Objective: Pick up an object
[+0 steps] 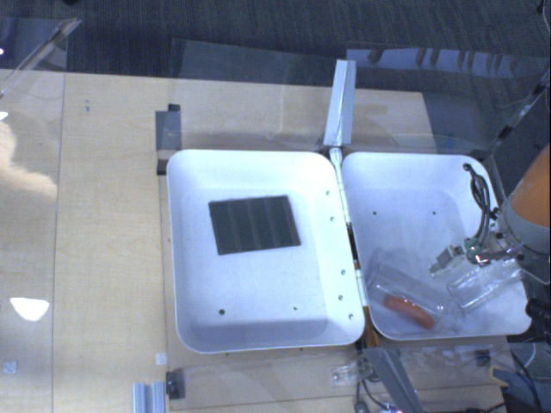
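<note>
In the right bin (405,188), near its front edge, lies a clear plastic object (403,284). A small orange-red piece (409,310) lies at its front side; whether it is inside the plastic I cannot tell. My gripper (462,263) reaches in from the right and sits low over the bin's right half, just right of the clear object. Glare and transparent parts blur its tip, and nothing can be made out in its grasp. The grey arm with its orange band (532,198) rises at the right edge.
The left bin (189,256) holds a flat dark grey ribbed rectangle (255,224) in its upper middle. A narrow divider (344,231) separates the two bins. A metal upright (339,101) stands behind them, and cables (479,188) hang by the right bin's far corner.
</note>
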